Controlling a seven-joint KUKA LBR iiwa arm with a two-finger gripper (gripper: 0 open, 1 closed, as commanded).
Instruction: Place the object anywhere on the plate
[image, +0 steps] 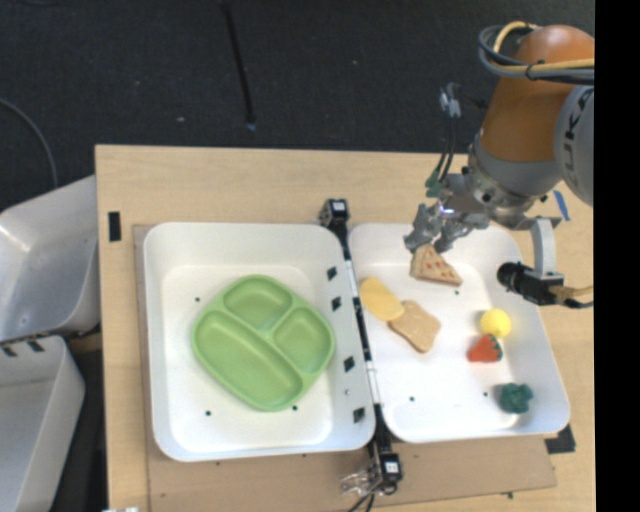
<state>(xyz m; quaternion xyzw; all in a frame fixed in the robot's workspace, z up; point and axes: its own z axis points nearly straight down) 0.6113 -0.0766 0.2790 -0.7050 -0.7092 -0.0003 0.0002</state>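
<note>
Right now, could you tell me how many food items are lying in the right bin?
6: pizza slice beneath the gripper, yellow piece, bread, lemon, strawberry, broccoli. The arm may hide more.

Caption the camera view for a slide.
Gripper poised over pizza slice in right bin; green plate waits left.

Around the toast slice (416, 326): a yellow round piece (380, 298) touching its left, lemon (494, 322) and strawberry (485, 349) right, broccoli (515, 397) lower right.
</note>
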